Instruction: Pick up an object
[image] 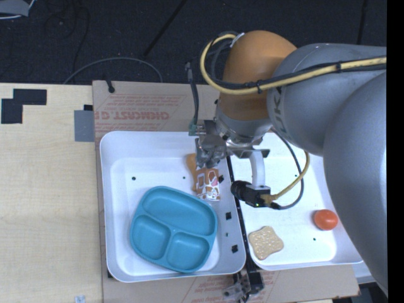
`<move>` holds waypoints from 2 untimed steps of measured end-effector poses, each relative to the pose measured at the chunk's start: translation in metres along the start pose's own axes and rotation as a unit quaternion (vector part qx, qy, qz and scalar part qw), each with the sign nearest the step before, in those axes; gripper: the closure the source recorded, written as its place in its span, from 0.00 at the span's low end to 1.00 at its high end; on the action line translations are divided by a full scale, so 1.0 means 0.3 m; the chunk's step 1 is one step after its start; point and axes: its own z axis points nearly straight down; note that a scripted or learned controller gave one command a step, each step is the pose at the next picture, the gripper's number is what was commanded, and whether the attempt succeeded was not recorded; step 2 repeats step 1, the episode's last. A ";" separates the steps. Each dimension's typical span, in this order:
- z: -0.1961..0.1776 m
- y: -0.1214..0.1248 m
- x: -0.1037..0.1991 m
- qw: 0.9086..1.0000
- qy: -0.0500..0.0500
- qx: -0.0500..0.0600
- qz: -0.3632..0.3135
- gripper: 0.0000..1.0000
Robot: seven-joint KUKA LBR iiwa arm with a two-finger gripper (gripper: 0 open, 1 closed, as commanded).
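Gripper (207, 151): poised over the far right part of the left bin (117, 169), directly above a small printed packet; whether it is parted or closed on anything cannot be told at this angle, since the wrist housing covers it.

Entries, nearest the camera first:

1. Toast-shaped piece (266, 242), near edge of the right bin (297, 257). Flat, tan, probably a light rigid toy; low profile, so hard to get under.

2. Blue divided plate (174, 228), three compartments, lying in the near half of the left bin. Stiff, smooth plastic (likely slippery); only the rim offers a pinch.

3. Orange-red ball-like item (326, 219), right bin, near the arm's side. Round, so it would likely roll away from a careless closing.

4. Printed packet (207, 185), left bin, just beyond the plate's far corner and beside the divider between the bins. Judged the likeliest target, given what hangs over it. Looks light, thin and crinkly, probably a soft wrapper that yields under pressure; best taken across its narrow width near the middle, so it does not fold or slide out.

5. Brown item (191, 164), touching the packet's far end, partly hidden; nature uncertain.

6. Bench (44, 169), pale wood, to the left of both bins.
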 end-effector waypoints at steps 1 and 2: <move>0.001 0.001 -0.006 1.000 -0.001 0.000 0.001 0.00; 0.001 0.001 -0.006 1.000 -0.001 0.000 0.001 0.00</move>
